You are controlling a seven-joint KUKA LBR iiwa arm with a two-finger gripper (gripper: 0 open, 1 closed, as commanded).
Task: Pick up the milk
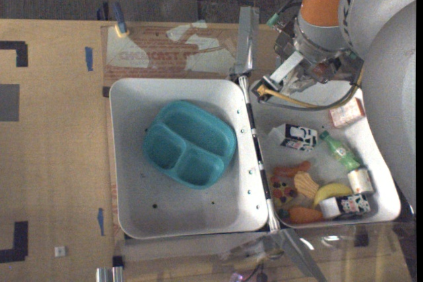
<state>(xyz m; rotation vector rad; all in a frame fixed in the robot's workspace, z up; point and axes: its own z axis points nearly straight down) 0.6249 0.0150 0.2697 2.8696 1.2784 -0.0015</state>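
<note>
The milk (299, 136) is a small white carton with black patches. It lies on its side in the upper middle of the right bin (386, 172). My gripper (315, 74) hangs over the far end of that bin, up and a little to the right of the carton and apart from it. The wrist and its fittings hide the fingers. Nothing shows held under the gripper.
The right bin also holds a green bottle (340, 150), a small can (360, 179), a banana (332, 192), another black-and-white box (350, 206), a pink packet (346, 114) and several toy foods (291, 191). In the left bin (125, 162) lies a teal divided tray (190, 143).
</note>
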